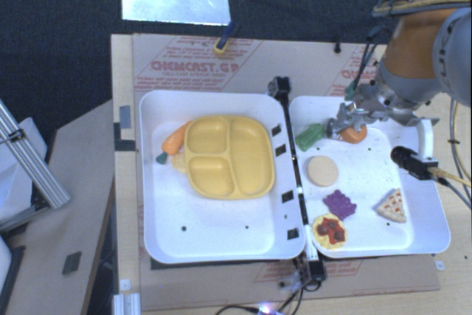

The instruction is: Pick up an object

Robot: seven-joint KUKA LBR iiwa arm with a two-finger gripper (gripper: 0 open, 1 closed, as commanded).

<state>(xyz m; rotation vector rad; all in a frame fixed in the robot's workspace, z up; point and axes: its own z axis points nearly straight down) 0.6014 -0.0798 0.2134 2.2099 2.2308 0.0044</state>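
Note:
In the right bin (428, 232), my gripper (345, 123) hangs low over the far left part. It is right at an orange toy (357, 134), which it partly covers. A green toy vegetable (310, 136) lies just left of the gripper. A round beige cookie (322, 171) sits nearer the front. Further forward are a purple grape bunch (339, 203), a pizza slice (391, 206) and a small yellow disc with red topping (330, 230).
The left bin (214, 232) holds a yellow divided plate (225, 156) with a carrot (174, 139) at its left edge. A black divider (291, 158) runs between the bins. The arm's black fitting (411, 161) hangs over the right bin's right side.

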